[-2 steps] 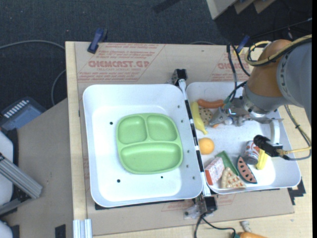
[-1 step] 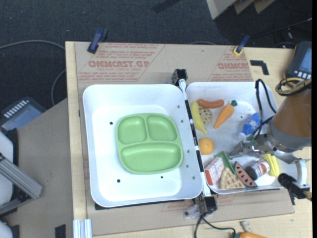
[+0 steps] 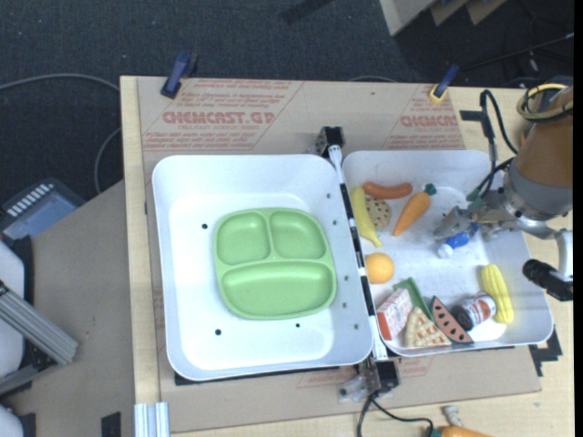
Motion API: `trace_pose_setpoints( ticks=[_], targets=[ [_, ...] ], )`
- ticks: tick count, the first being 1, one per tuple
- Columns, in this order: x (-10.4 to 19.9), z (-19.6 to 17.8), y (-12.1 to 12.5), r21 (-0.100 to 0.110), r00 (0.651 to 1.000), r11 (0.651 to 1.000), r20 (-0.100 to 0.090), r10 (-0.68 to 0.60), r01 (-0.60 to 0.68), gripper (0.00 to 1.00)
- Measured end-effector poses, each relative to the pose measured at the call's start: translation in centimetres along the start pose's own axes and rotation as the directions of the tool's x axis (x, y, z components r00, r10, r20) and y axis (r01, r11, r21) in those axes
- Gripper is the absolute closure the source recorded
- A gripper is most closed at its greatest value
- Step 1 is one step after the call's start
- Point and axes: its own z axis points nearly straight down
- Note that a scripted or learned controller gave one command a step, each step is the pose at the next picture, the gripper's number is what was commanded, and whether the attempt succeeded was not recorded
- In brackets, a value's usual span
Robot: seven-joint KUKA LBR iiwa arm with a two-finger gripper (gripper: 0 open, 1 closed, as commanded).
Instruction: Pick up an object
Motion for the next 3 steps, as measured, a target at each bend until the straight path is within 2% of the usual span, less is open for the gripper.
trace_pose_setpoints(
  ticks=[1,2,3],
  targets=[
    [7.8,0.1,9.1,0.001,1.000,1.000,-0.002,-0.003,0.003,0.00],
    [5.3,2.4,8.7,0.006,1.000,1.000,-0.001,0.000,0.000,0.00],
    [5.3,1.3,8.8,0.003,1.000,1.000,0.000,-0.001,0.001,1.00]
  ],
)
